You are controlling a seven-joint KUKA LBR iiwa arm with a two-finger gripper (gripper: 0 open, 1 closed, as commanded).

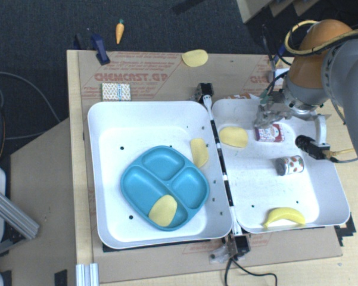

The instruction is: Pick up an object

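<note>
My gripper (pixel 267 119) reaches down at the back of the right bin (pixel 321 189), directly over a small red and white packet (pixel 270 134) and touching or almost touching its near edge. A pale yellow rounded piece (pixel 233 137) lies to the packet's left by the bin wall. A small grey and red can (pixel 290 164) lies on its side in front of the packet. A yellow banana (pixel 284 217) rests near the front edge of the same bin.
In the left bin (pixel 107 130) lies a blue divided plate (pixel 164 183) with a yellow piece (pixel 162 210) in one compartment, and another yellow piece (pixel 199 152) beside it. On the bench behind lie a yellow disc (pixel 195 58) and a patterned packet (pixel 116 91).
</note>
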